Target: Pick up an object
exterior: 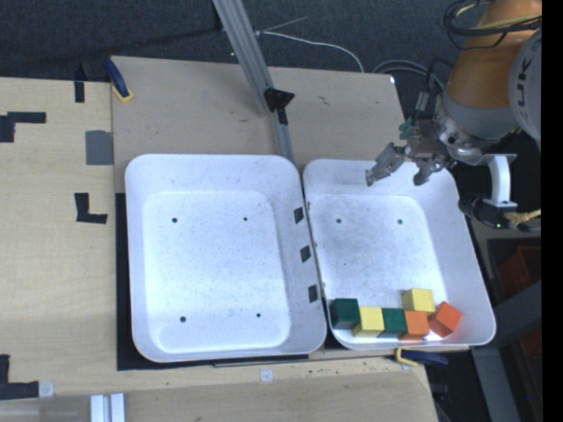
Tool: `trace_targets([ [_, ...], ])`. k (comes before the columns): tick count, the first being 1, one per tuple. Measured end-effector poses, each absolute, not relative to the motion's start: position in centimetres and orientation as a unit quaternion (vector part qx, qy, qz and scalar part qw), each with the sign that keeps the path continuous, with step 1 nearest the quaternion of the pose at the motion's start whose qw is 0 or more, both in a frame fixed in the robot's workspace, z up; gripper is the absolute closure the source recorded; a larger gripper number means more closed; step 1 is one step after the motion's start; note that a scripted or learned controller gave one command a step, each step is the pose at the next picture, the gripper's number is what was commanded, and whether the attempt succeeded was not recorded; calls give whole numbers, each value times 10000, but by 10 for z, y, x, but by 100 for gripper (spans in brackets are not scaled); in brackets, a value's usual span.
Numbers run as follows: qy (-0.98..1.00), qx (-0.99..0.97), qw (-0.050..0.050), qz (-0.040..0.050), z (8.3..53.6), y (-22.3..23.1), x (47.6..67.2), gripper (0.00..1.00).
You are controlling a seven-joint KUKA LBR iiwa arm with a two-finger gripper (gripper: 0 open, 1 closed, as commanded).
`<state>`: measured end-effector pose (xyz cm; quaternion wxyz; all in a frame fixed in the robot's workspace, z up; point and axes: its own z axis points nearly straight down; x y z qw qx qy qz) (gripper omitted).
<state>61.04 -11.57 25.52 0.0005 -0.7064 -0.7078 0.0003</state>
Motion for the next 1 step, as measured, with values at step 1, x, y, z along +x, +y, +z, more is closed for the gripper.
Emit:
trace_targets([
  [1,-7065,-7077,-20,2,272,-172,644,0],
])
